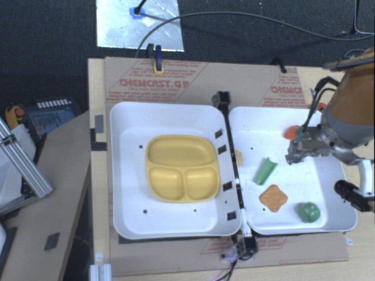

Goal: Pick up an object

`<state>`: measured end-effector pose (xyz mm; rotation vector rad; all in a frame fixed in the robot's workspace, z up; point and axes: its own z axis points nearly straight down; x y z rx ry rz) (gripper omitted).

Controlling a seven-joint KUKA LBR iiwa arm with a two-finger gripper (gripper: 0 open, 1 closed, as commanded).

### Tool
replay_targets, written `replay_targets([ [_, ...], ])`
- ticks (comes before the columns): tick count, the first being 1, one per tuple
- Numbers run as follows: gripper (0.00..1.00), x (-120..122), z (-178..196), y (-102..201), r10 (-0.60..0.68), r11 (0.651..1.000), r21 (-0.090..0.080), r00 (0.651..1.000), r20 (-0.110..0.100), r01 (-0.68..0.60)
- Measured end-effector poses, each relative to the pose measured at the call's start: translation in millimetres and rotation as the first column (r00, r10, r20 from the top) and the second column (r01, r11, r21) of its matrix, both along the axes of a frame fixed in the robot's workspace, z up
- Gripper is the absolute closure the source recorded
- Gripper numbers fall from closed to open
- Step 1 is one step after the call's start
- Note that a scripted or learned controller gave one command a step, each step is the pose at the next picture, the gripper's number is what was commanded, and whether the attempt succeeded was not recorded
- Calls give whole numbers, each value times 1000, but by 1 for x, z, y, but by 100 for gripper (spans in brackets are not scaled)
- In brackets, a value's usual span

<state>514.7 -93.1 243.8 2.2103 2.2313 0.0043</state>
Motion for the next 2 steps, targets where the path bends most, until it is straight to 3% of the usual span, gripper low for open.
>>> replay_targets([
  [2, 100, 23, -9, 106, 0, 1000, 0, 1000, 0, 0],
])
